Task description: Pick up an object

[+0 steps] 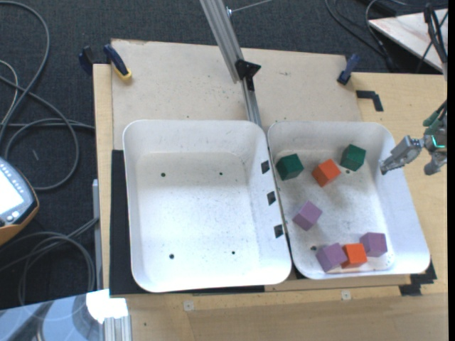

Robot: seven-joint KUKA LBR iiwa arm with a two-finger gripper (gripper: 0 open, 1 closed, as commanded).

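Camera view, item listed: one orange cube (pixel 326 172) in the right bin (pixel 407 212), between two green cubes, judged light, rigid, not fragile, best pinched across opposite flat faces; my gripper (pixel 412 159) hangs empty, fingers apart, over that bin's right rim.

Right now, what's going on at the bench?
The end effector sits at the right edge of the right bin, with nothing between its fingers. The blocks all lie in that bin: two green blocks and an orange block near the top, a purple block mid-bin, and a purple-orange-purple cluster at the bottom. Nothing has been picked up yet.
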